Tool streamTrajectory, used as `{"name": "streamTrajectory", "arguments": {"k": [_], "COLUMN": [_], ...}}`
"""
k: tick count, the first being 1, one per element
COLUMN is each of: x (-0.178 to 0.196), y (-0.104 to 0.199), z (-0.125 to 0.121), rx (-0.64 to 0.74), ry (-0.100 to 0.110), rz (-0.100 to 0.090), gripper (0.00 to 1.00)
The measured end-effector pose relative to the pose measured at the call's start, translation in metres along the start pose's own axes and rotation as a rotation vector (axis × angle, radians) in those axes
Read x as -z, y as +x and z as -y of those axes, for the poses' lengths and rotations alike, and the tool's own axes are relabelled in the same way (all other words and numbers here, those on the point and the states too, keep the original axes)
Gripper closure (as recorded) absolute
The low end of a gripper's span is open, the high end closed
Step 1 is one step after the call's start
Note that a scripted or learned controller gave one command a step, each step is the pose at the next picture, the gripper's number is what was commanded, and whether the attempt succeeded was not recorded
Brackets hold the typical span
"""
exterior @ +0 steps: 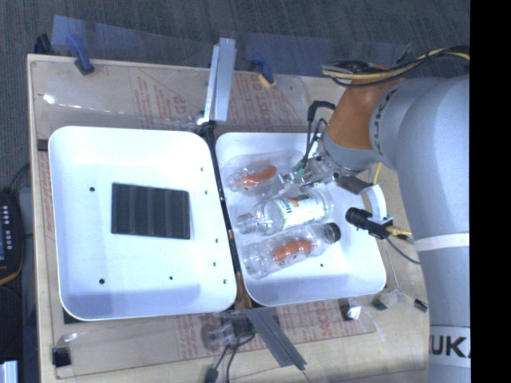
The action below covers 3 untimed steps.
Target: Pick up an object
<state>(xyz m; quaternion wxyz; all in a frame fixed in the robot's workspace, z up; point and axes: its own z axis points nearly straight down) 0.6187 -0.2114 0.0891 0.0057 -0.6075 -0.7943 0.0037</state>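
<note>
Nothing was lifted yet. The gripper (307, 171) hung over three bottles (283, 212) in the right bin (363, 282); whether it gripped, I couldn't tell.

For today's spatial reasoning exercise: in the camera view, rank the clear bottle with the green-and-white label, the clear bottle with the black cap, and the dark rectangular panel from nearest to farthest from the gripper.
From the gripper:
1. Clear plastic bottle with green-and-white label, right bin, middle.
2. Clear plastic bottle with black cap, right bin, lower.
3. Dark rectangular panel, left bin.
</note>
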Motion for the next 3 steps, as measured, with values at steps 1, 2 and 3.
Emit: {"name": "streamTrajectory", "arguments": {"k": [1, 2, 3], "x": [0.018, 0.015, -0.005], "y": [0.012, -0.020, 0.018], "z": [0.037, -0.012, -0.021], "rx": [0.230, 0.354, 0.376], "ry": [-0.008, 0.060, 0.065], "rz": [0.003, -0.025, -0.021], "gripper": [0.00, 0.00, 0.00]}}
